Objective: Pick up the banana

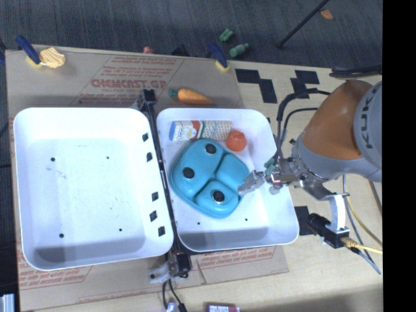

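While hanging with gripper (255, 182) near the right bin's (224, 231) right edge against the blue dish (207, 173), spread impossible to tell, banana perhaps hidden beneath that dish, risks clamping the dish rim or shoving it onto the ball (236, 140).

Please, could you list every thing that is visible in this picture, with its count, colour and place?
bins: 2, white, side by side on the bench
blue tray: 1, blue with dark spots, in the right bin
small packet: 1, white and orange, far end of the right bin
orange ball: 1, orange-red, right bin, beside the packet
toy carrot: 1, orange, on the cardboard behind the right bin
yellow item: 1, yellow, far left corner of the bench
green bits: 2, green, on the floor behind the bench
arm: 1, grey and orange, at the right
gripper: 1, metal, at the blue tray's right edge
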Available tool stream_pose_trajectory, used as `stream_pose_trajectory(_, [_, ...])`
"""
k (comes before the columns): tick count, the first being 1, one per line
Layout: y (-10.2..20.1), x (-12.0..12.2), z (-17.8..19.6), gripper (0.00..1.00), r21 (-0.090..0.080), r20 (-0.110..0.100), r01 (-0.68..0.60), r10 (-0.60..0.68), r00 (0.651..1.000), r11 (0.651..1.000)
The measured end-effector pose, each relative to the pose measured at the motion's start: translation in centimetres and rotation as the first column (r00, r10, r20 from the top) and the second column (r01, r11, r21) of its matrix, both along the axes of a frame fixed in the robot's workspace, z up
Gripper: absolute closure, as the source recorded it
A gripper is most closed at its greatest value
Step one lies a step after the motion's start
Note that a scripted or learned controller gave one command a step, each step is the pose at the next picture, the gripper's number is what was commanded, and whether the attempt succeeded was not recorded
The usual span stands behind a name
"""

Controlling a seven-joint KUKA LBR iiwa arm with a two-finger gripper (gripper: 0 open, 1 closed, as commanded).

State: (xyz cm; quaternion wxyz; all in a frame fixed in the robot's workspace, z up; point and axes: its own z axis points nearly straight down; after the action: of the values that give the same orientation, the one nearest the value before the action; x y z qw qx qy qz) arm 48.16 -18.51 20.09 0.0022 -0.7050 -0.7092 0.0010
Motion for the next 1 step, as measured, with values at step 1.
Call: stream_pose_trajectory(1, [15.40,-0.56,-0.99,0.00,0.000,-0.001,-0.065,0.065,0.998,0.998])
